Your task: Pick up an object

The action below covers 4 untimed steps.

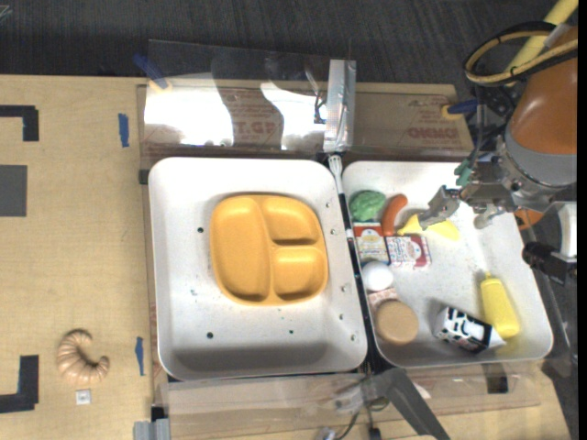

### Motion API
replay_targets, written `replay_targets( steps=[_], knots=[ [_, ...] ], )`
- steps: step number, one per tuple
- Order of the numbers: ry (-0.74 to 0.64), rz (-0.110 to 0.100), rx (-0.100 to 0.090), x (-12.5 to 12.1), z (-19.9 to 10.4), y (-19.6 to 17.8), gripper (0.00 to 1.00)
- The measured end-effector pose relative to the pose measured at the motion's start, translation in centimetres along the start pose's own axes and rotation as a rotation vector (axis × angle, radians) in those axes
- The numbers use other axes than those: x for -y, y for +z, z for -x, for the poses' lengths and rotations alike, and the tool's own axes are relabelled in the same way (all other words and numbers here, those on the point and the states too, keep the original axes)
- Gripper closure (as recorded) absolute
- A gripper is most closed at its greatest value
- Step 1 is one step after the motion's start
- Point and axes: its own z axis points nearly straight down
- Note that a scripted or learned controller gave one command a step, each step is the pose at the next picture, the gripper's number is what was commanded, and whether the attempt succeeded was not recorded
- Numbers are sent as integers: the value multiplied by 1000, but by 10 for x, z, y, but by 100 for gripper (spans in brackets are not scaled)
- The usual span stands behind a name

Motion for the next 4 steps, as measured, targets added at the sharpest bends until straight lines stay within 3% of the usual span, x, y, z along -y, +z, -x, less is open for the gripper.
replay_targets(
  steps=[1,2,3,4],
  knots=[
    [188,-7,-2,-27,18,104,0],
    [188,1,-2,-30,18,91,100],
    [189,0,-2,-29,18,91,0],
    [-253,15,1,-50,58,163,0]
  ],
)
